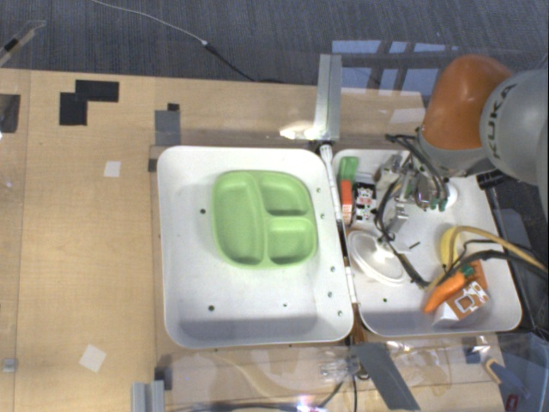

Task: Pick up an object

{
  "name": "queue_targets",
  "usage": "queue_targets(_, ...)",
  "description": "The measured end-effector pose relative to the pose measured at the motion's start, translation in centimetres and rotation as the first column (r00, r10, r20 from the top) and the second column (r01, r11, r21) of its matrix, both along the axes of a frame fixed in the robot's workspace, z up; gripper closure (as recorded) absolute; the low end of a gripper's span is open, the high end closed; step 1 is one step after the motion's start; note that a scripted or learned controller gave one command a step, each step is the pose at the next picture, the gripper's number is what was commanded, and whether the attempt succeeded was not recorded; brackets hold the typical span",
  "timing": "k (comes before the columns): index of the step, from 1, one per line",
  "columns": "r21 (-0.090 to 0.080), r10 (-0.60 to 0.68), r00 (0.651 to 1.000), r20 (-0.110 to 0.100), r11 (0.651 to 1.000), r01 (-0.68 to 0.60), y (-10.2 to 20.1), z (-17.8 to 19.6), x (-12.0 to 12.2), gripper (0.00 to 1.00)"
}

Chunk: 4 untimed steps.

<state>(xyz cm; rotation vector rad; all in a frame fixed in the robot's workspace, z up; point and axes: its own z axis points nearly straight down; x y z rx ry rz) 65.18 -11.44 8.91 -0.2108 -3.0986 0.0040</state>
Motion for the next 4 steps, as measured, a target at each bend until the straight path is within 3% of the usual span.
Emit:
queue_targets(1,-0.005,0.118,0.991,0.057,0.993,-0.118,-3.1,0.6,-6.6,0.00)
queue_targets(2,-0.007,0.190,0.980,0.057,0.982,-0.190,-5.3,0.6,-11.0,0.00)
queue_targets(3,-0.006,0.255,0.965,0.056,0.967,-0.255,-7.5,0.5,-4.6,0.00)
queue_targets(4,-0.011,0.353,0.934,0.055,0.936,-0.353,-2.9,0.4,-0.4,0.00)
